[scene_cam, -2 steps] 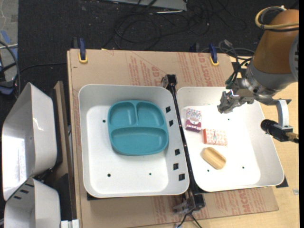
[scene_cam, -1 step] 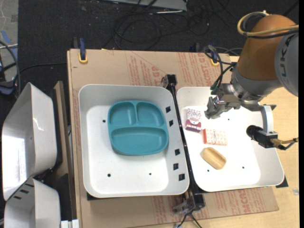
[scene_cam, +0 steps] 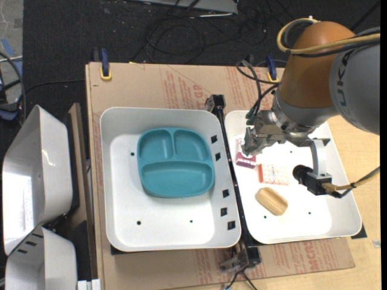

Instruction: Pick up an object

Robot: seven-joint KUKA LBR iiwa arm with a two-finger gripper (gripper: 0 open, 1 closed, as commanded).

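Observation:
In the right bin lie a tan bread-like roll, a red-and-white packet and a small pink-and-maroon item. My gripper hangs low over the bin's left part, right above the pink item, at the end of the grey and orange arm. Its fingertips blend into the dark wrist parts. Nothing shows as lifted from the bin floor.
The left bin holds a teal divided plate. A black bracket and cable hang from the arm over the right bin. Black clips line the divider between the bins. White tubs stand off the bench at the left.

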